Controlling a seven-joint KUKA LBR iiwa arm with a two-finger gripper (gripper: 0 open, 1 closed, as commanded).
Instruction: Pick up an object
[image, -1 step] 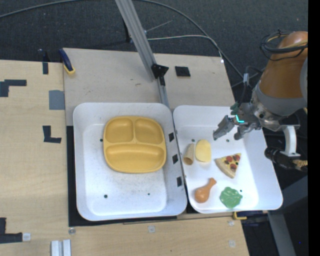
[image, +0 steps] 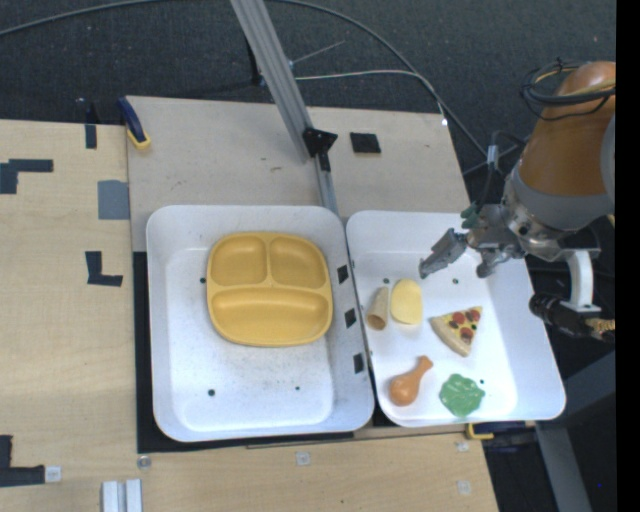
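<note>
The right bin (image: 520, 300) holds several toy foods: a pale yellow piece (image: 406, 301) beside a tan roll (image: 378, 308), a pizza slice (image: 458, 330), a chicken drumstick (image: 409, 381) and a green leafy piece (image: 461, 394). My gripper (image: 462, 260) hangs over the upper part of this bin, above and right of the yellow piece. Its two dark fingers (image: 437, 257) are spread apart with nothing between them.
The left bin (image: 180, 380) bears a yellow divided plate (image: 269, 288). A metal post (image: 285, 85) slants down to the gap between the bins. A blue and yellow clamp (image: 133, 122) sits at the bench's far left corner.
</note>
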